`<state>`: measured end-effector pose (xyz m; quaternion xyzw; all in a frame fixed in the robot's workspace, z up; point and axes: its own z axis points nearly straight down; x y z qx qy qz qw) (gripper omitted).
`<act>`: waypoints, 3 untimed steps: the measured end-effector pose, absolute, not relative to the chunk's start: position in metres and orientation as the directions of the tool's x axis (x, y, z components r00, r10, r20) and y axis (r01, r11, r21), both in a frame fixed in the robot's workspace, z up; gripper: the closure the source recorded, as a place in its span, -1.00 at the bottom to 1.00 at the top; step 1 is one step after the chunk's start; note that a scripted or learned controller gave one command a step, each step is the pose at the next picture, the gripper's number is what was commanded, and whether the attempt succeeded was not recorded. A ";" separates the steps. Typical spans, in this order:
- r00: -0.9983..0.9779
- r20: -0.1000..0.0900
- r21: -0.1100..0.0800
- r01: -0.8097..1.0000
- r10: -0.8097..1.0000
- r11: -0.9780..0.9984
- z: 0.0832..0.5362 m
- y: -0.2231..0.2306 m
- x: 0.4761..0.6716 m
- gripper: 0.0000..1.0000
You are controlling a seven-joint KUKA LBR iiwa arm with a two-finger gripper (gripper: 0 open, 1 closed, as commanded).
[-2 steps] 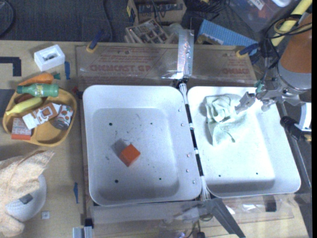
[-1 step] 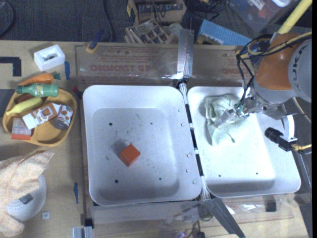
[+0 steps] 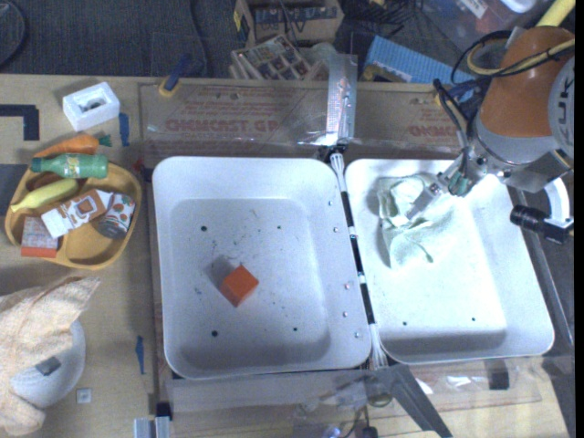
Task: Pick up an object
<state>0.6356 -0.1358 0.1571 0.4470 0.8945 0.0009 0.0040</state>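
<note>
The hand [image 3: 436, 192] is down in the right bin [image 3: 511, 336], at its upper part, and its tip sits on a crumpled pale cloth [image 3: 406, 226]. The hand blurs into the cloth there, so whether it is wide, narrow or gripping cannot be told, and no hold on the cloth can be claimed. The cloth spreads from the tip toward the bin's left wall and down toward its middle, so the nearest thing to take lies directly under and just left of the hand. Its longer stretch runs roughly top to bottom in the view. The grey arm [image 3: 520, 89] with its orange band rises up and right, out over the bin's far rim.

Well apart, across the divide between the two bins, an orange block [image 3: 240, 285] lies alone near the middle of the left bin [image 3: 182, 190]. Reaching it would likely call for a long move leftward; the cloth is much the closer candidate.
</note>
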 end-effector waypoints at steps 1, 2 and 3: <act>-0.490 -0.011 0.011 0.871 0.872 0.490 0.092 -0.102 0.624 -1.00; -0.497 0.013 -0.015 0.867 0.867 0.497 0.090 -0.112 0.663 -1.00; -0.497 -0.006 -0.006 0.868 0.868 0.497 0.103 -0.116 0.666 1.00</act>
